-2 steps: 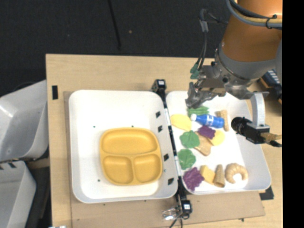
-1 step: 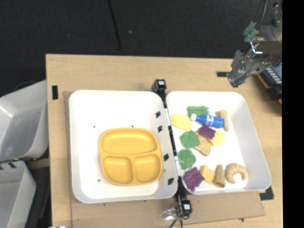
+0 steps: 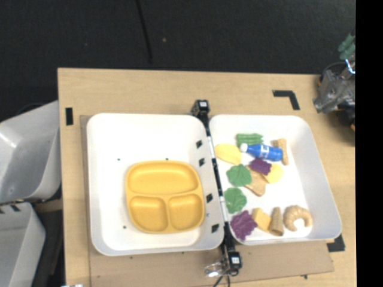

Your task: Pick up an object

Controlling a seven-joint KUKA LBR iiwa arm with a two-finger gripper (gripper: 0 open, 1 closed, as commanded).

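The left white bin holds a yellow three-compartment tray lying flat. The right white bin holds a heap of small toy foods: green leaves, a purple grape bunch, a croissant and a blue-and-white bottle whose label is too small to read. The gripper hangs at the far right over the bench, beyond the bins; its state I cannot tell.
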